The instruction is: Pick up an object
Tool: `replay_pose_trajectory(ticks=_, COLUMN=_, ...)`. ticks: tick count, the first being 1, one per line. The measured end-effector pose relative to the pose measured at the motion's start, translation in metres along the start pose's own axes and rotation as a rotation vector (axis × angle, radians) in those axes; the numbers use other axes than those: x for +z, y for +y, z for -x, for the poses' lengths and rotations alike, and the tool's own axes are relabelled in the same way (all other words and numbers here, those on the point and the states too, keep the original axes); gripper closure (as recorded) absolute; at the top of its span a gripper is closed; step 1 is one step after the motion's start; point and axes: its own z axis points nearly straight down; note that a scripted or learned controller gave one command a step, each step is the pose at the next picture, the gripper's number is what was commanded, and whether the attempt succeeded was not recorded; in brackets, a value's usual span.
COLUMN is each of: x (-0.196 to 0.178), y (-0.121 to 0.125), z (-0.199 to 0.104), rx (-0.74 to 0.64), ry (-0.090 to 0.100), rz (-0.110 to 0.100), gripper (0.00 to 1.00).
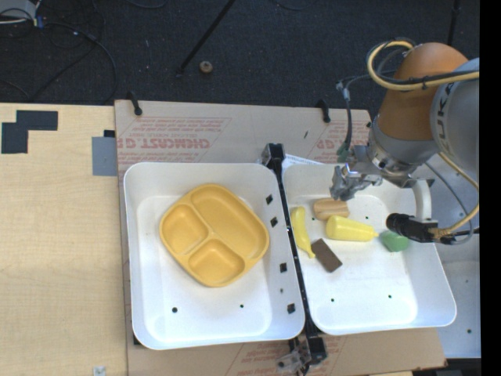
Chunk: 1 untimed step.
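Bins first: the left bin (149, 312) carries a yellow divided tray (214, 233) near its middle, while the right bin (376, 304) holds the small pieces, all gathered in its upper half. The arm (419, 92) enters from three o'clock, and its gripper (344, 185) hangs over the far part of the right bin — whether its tips stand wide or narrow cannot be told from this angle.

The likeliest target is the tan block (331, 208), just at six o'clock of the gripper, with its long axis running nine to three. A yellow wedge (350, 229) sits just beyond it at five o'clock, a banana (301, 230) and brown bar (327, 255) toward seven, and a green piece (395, 241) toward four. The descent looks short — nearly straight down.
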Motion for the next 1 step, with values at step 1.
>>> replay_pose_trajectory(ticks=1, x=-0.0532, y=0.0008, z=0.0012, rx=0.000, ry=0.000, rz=0.001, gripper=1.00)
